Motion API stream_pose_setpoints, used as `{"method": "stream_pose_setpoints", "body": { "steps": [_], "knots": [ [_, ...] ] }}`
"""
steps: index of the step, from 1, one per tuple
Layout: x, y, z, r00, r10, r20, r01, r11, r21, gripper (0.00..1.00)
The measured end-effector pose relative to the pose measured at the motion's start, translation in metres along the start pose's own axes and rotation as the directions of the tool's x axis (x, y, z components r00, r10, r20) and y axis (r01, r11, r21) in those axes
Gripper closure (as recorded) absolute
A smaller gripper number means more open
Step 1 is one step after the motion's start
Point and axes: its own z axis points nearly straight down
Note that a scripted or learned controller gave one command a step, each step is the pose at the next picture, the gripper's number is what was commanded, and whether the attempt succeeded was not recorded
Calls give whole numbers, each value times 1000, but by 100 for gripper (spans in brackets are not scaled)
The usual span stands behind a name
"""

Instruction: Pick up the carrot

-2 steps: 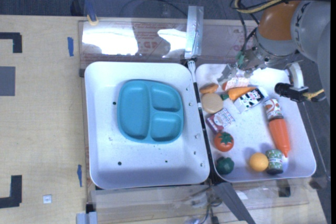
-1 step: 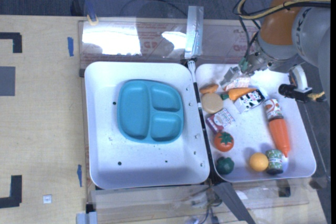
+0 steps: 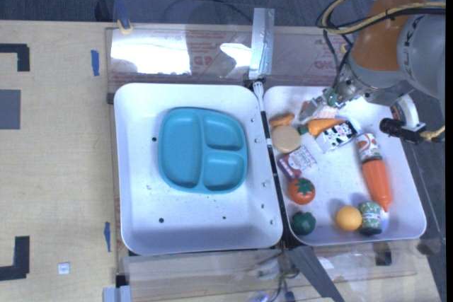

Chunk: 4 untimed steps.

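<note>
The carrot is a small orange piece with a green end. It lies in the upper middle of the right bin, against a white carton with black spots. My gripper hangs just above and behind the carrot, at the end of the grey arm with the orange band coming in from the upper right. Nothing visibly sits in the gripper.
The right bin is crowded: a brown roll, a beige disc, a pink packet, a tomato, a dark green piece, an orange ball, a green can, an orange bottle. The left bin holds a blue divided plate.
</note>
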Motion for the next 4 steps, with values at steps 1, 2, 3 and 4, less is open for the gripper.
{"method": "stream_pose_setpoints", "body": {
  "steps": [1,2,3,4],
  "knots": [
    [-4,-10,0,987,-159,-3,159,987,-4,0],
    [4,-6,0,983,-182,8,182,983,4,0],
    [2,-13,0,963,-269,9,269,963,-2,0],
    [-12,-1,1,915,-402,-31,403,915,26,0]
  ]
}}
